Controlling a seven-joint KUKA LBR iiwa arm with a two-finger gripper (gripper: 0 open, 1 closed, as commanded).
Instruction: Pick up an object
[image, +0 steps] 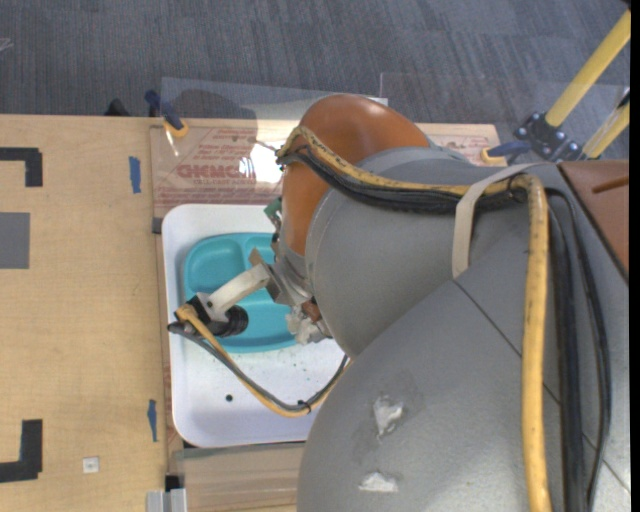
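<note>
A teal plate with divided compartments (213, 265) lies in the far half of the white bin (200, 405). My gripper (303, 322) hangs low over the plate's right edge, just under the grey arm and its orange band (345, 130). The bulk of the arm hides the plate's right part and everything to the right of it. I see nothing held at the gripper.
A small dark speck (228, 398) lies on the bin floor near the front. Left of the bin is a brown bench top (75, 300) with black marks and blue tape. A clear sheet with red print (215, 160) lies behind the bin.
</note>
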